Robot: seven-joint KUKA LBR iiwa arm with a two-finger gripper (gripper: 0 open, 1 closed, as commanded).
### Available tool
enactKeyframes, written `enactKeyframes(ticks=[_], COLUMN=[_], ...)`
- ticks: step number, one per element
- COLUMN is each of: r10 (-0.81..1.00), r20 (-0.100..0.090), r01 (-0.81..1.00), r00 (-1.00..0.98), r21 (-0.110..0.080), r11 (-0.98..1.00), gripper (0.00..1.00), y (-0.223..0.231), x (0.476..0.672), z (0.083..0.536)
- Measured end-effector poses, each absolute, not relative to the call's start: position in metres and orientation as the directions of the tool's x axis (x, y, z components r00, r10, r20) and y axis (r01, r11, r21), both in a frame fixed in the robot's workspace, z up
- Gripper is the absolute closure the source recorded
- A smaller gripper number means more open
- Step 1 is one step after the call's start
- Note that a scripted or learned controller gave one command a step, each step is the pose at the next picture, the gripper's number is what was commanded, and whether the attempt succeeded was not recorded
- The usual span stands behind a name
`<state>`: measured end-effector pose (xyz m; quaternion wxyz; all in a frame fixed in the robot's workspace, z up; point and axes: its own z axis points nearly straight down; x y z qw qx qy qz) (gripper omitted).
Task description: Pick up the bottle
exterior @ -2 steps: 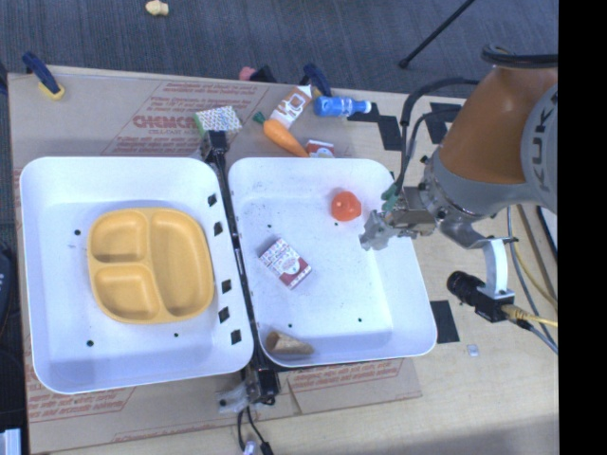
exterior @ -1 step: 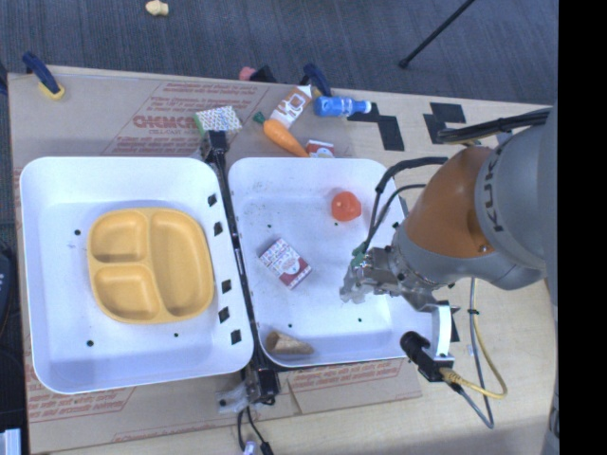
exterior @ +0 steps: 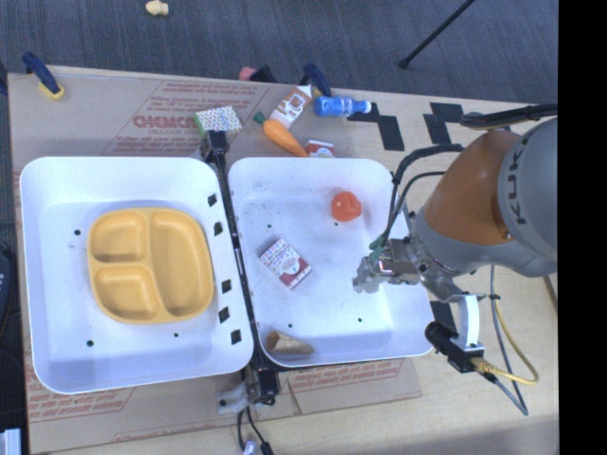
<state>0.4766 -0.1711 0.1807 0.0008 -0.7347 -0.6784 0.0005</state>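
A small blue bottle (exterior: 340,107) lies on its side on the cardboard behind the right bin (exterior: 313,173), outside it. Next to it, to the left, lies a white bottle with an orange label (exterior: 290,107). My gripper (exterior: 372,275) hangs low over the right edge of the right bin, far in front of both bottles. Nothing shows in its grasp. The grey and orange arm (exterior: 474,207) reaches in from the right behind it.
Inside the right bin lie a red-orange round item (exterior: 346,206), a small red and white box (exterior: 285,263) and a brown piece (exterior: 287,345) at the front wall. A carrot (exterior: 283,137) lies behind that bin. The left bin (exterior: 38,254) holds a yellow divided plate (exterior: 150,263).
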Motion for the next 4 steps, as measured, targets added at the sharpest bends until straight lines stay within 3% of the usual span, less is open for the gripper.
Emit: enactKeyframes(ticks=[1, 2, 3, 4], r10=[0.977, 0.991, 0.988, 0.983], r20=[0.002, 0.001, 0.003, 0.001], r01=[0.977, 0.991, 0.988, 0.983], r00=[0.215, 0.135, -0.154, -0.185], r21=[-0.007, -0.003, -0.004, -0.002], r11=[-0.215, -0.135, 0.154, 0.185], gripper=[1.0, 1.0, 1.0, 1.0], y=[-0.201, -0.204, -0.187, -0.169], x=[0.476, 0.476, 0.476, 0.476], z=[0.15, 0.153, 0.158, 0.169])
